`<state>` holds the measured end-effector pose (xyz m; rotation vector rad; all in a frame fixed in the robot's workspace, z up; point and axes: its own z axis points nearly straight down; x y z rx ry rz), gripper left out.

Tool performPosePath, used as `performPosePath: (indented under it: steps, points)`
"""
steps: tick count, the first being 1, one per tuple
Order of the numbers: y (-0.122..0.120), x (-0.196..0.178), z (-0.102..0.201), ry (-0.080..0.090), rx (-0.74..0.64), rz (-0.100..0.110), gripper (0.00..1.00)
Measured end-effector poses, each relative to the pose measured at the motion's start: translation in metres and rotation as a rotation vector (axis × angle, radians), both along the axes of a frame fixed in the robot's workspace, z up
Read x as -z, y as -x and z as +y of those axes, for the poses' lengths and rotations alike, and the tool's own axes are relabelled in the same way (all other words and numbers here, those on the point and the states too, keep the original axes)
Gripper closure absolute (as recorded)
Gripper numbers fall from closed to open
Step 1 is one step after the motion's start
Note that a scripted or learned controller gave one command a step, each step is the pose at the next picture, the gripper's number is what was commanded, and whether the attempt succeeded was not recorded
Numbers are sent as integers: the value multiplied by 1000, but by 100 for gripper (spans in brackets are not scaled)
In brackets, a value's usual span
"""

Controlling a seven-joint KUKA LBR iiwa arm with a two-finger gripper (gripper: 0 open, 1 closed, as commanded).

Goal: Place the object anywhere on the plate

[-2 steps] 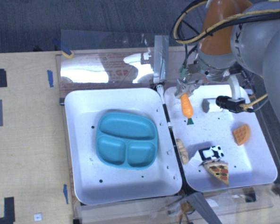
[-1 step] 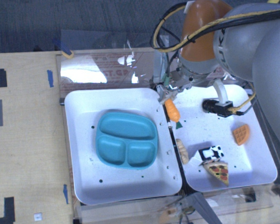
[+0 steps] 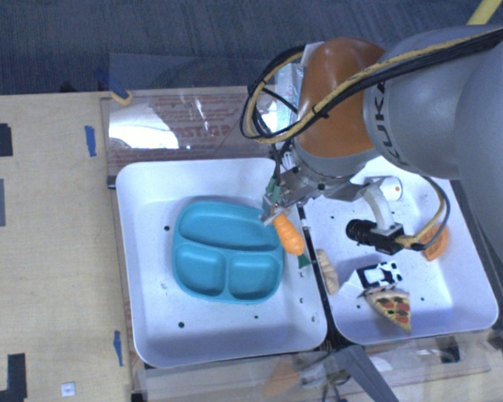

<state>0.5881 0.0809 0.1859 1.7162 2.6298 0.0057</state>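
I was mid-carry: my fingers [image 3: 279,209] were clenched on the carrot [image 3: 288,233], hanging at the right rim of the blue plate [image 3: 225,250]. Next I judged I should shift left over a compartment, then let go.

A light wooden bench [image 3: 44,276] holds two shallow white plastic bins side by side, touching along their inner edges. The left white bin [image 3: 148,321] carries a blue plastic plate [image 3: 225,250] with three sections. The right white bin [image 3: 449,298] carries a toy pizza slice [image 3: 390,305], a small black and white block [image 3: 381,275] and a tan bread-like piece [image 3: 327,270] near the inner edge. Blue tape bits [image 3: 90,139] stick to the bench.
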Motion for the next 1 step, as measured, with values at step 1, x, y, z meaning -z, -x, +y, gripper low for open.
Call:
performPosePath:
  steps: [1]
  points:
    - [0, 1, -3, 2, 4, 2, 0]
